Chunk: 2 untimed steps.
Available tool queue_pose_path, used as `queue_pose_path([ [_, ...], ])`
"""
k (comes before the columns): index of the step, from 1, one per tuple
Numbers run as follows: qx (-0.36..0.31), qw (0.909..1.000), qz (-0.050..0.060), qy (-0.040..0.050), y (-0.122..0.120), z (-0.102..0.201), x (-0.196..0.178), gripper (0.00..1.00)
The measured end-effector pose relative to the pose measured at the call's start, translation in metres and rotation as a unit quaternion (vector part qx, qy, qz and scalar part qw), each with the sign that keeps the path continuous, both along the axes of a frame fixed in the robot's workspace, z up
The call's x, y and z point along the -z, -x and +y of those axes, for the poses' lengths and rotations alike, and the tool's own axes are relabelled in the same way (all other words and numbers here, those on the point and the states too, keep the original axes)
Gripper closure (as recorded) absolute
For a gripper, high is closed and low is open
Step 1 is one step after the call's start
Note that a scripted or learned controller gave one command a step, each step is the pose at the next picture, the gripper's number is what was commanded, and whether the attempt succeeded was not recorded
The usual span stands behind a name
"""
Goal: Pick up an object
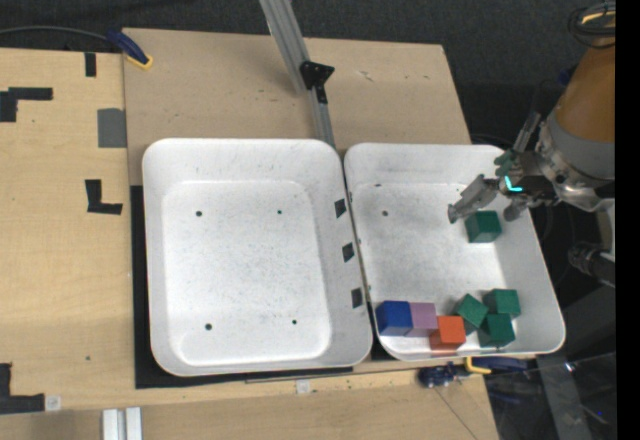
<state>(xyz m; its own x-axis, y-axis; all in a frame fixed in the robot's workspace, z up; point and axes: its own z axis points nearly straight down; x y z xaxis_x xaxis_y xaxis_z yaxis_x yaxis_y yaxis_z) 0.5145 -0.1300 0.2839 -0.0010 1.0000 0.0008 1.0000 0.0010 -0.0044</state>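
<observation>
The arm (pixel 590 113) is cut off by the right edge, so only its orange band and grey wrist are seen. The claw (pixel 487 201) is seen over the right bin (pixel 420 248), its two dark fingers spread apart with nothing between them. A green cube (pixel 484 226) is found just below the fingers, on the bin floor near the right wall; whether it is touched by a fingertip cannot be told.

Along the near edge of the right bin a cluster of small blocks is gathered: a blue cube (pixel 395 316), a pale purple block (pixel 423 316), an orange block (pixel 450 330) and three green blocks (pixel 487 314) packed close together. Their edges overlap, so exact shapes are hard to make out.

Both bins are made of shallow white plastic with rounded corners and a faintly speckled floor. The left bin (pixel 245 248) is marked by four small dark dots. The counter (pixel 60 228) is of pale wood, with black tape marks on it. A grey metal bar (pixel 280 3) is laid at a slant above the bins, its top end cut off by the frame.
</observation>
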Motion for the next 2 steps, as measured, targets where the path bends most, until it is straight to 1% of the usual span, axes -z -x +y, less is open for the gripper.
queue_pose_path([
  [1,-0.001,1.0,-0.002,0.0005,-0.001,0.0,-0.002,0.0],
  [2,0.0,1.0,0.001,0.0001,0.004,0.007,0.045,0.0],
])
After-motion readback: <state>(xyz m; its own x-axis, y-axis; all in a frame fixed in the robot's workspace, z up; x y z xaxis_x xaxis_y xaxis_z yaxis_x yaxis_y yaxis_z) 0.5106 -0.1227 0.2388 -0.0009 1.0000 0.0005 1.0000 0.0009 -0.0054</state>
